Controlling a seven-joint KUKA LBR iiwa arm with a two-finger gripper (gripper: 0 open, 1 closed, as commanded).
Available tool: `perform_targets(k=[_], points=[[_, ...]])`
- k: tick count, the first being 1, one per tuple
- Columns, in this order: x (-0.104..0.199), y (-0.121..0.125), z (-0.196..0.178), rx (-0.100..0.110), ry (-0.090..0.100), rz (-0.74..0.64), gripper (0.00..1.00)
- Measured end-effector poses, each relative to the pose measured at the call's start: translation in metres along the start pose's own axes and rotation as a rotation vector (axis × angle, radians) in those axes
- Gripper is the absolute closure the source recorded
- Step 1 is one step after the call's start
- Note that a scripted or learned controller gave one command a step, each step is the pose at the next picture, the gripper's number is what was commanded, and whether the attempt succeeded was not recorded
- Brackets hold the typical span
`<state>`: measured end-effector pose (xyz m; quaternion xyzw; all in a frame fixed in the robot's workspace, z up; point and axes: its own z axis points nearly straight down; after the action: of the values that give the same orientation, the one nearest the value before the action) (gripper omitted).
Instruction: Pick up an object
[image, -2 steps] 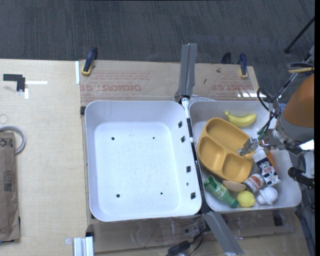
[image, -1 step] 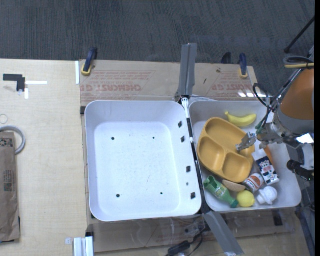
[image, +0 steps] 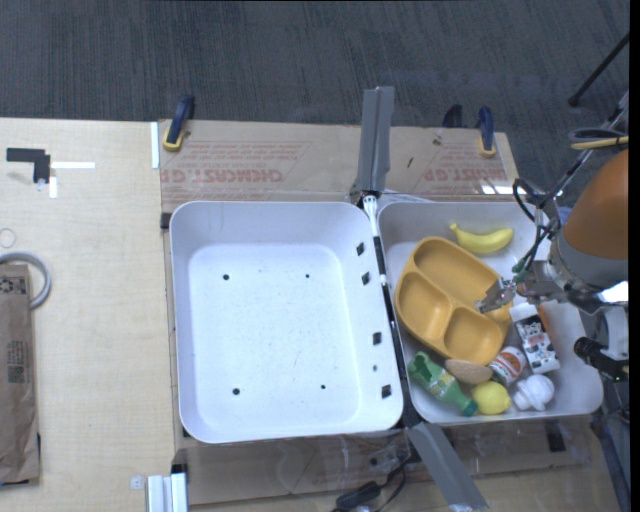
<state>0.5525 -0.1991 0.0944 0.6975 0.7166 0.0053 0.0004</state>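
The gripper (image: 497, 297) sits low over the right bin (image: 590, 395), right at the 3 o'clock edge of the yellow two-part tray (image: 445, 295). A banana (image: 481, 237) lies at 12 o'clock from the tray. A green bottle (image: 440, 384), a lemon (image: 491, 398) and a white ball (image: 533, 392) lie toward 6 o'clock. The left bin (image: 275, 320) is at 9 o'clock.

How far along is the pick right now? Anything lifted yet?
Done: the gripper has reached the right bin, at the yellow divided tray. In hand: nothing visibly held. Left: grasp and lift; the banana, lemon and green bottle lie in the bin.
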Motion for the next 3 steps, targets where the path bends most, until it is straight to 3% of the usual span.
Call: perform_targets(k=[1, 2, 3], points=[[0.007, -0.012, -0.001, -0.004, -0.008, 0.192, 0.0], [0.007, -0.011, -0.011, -0.006, -0.01, 0.192, 1.0], [-0.012, -0.053, -0.006, -0.015, -0.017, -0.044, 1.0]])
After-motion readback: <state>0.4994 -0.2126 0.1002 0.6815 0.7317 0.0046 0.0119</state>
